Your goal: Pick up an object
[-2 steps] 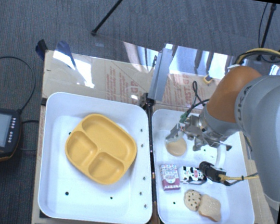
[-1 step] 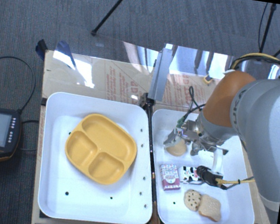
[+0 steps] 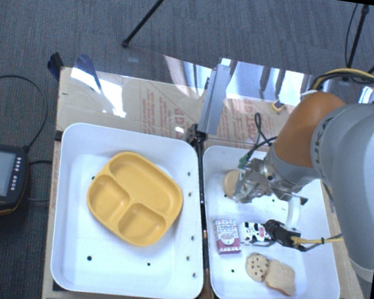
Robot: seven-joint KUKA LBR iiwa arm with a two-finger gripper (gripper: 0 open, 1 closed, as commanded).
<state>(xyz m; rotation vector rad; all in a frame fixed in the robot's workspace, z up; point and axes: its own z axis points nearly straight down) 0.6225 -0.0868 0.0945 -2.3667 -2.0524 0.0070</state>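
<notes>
Glossy plastic tray [image 3: 135,198], smooth white bins [image 3: 65,253]

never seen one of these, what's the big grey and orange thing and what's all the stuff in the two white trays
The grey and orange thing is a robot arm, reaching in from the right. One camera above the bench looks down at a slant. The arm's gripper, its two-finger hand, hangs low over the right bin, beside a round tan piece; whether it grips anything is unclear. That bin also holds a small pink box, a black-and-white cow-patterned item, a cookie and a slice of toast, likely toys. The left bin holds a yellow divided plate.
</notes>
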